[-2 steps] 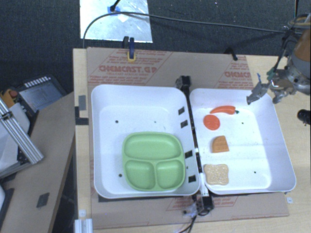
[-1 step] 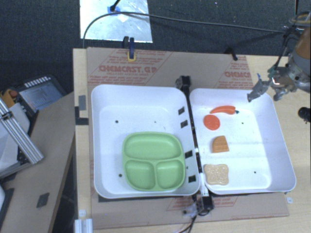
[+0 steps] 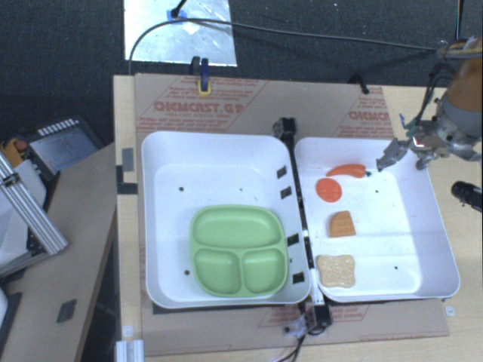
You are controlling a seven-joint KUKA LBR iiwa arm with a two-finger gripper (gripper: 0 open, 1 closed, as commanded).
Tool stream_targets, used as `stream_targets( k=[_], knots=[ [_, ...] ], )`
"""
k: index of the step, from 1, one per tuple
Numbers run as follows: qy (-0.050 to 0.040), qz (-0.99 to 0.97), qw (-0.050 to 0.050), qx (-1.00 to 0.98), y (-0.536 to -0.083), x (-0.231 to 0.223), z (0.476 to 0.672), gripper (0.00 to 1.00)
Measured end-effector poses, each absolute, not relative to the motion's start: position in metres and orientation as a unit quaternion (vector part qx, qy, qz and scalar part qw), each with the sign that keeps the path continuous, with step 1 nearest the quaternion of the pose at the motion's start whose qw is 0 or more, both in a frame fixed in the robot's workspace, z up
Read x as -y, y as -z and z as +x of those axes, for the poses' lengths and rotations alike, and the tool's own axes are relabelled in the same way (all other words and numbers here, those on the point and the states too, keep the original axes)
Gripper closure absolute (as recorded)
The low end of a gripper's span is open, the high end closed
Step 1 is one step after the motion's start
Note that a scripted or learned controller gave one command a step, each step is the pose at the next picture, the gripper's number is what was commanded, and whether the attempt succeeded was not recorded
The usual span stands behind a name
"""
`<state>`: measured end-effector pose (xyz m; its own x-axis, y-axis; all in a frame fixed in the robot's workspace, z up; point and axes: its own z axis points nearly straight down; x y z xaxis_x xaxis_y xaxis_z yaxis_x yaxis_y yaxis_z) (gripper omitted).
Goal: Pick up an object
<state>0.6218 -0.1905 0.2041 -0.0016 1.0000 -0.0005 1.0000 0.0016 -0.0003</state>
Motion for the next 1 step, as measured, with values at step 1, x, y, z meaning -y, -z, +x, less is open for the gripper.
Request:
stream_targets(
  k=[1],
  knots=[
    [0.0, 0.705, 0.0, -0.709, -0.1488, 0.1826, 0.6279, 0.0]
  ],
)
